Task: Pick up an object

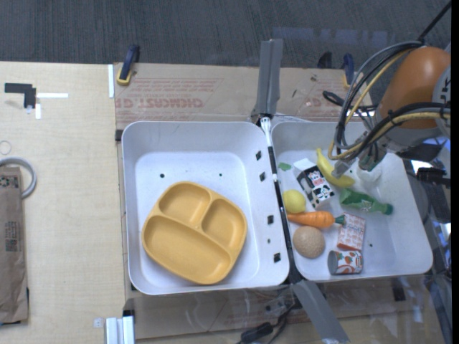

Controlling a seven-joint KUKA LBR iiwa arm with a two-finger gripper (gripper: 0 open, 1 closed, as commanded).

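The right bin holds several small items: a yellow banana, a black-and-white carton, a lemon, a carrot, a brown round fruit, a green object, a red-and-white packet and a can. My gripper hangs low in the back of this bin, at the right end of the banana and just above the green object. Cables and the wrist cover much of it.
The left bin holds a yellow divided plate. A grey divider post stands between the bins at the back. Cardboard lies behind the bins. A brown paper bag lies at the far left.
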